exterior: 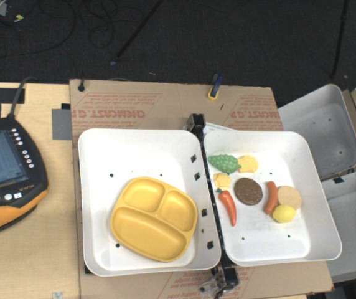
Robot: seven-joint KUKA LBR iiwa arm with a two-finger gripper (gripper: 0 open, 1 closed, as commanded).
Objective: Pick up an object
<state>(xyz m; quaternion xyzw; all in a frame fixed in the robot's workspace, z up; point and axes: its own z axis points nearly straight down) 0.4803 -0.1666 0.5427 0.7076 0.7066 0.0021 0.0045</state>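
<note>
The toy foods are lying clustered in the right bin point(318, 245): a green piece point(223, 163), a brown disc point(248, 191), an orange pepper point(228, 208) and a lemon point(284, 214). A yellow divided plate point(153, 218) is sitting in the left bin point(100, 145). I cannot tell whether my gripper is clenched or released.

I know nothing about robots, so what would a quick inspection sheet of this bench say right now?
Surface: two shallow white bins side by side, the left bin and the right bin, on a cardboard sheet over a wooden bench.
Job's things: right bin holds toy food: green vegetable, corn, red chili, brown patty, lemon, sausage, a tan round piece.
Clutter: yellow divided tray in left bin.
Grippers: nothing seen.
Cables: black cables on the dark floor behind.
Surroundings: orange control pendant at left; grey metal plate at right.
</note>
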